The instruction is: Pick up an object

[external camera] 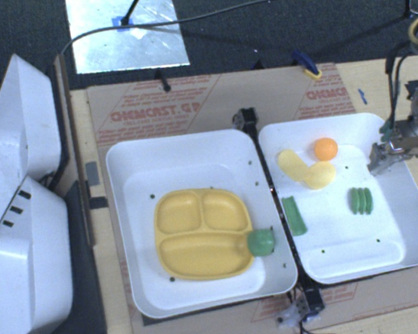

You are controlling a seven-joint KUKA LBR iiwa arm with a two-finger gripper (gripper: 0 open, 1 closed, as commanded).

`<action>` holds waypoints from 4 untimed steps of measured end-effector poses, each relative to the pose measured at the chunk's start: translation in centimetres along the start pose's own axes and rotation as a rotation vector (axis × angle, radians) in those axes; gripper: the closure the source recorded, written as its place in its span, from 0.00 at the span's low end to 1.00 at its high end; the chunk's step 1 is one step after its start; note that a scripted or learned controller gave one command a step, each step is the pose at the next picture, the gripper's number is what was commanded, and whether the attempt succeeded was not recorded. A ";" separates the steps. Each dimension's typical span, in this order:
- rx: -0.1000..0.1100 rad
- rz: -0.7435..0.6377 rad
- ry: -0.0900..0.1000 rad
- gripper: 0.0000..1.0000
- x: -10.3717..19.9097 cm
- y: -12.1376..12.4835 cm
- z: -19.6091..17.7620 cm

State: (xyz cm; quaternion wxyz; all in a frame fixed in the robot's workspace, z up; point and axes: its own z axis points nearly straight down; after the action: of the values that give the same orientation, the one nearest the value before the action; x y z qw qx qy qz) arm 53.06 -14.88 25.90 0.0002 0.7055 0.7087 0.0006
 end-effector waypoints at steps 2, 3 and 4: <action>0.001 -0.001 0.000 1.00 10.8 1.2 1.6; 0.001 -0.001 0.000 1.00 16.0 0.8 2.8; 0.001 0.000 0.000 1.00 21.2 1.0 4.0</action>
State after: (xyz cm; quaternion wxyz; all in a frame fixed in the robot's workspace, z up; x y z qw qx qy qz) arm 53.98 6.27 21.88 -0.0004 0.7055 0.7087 0.0004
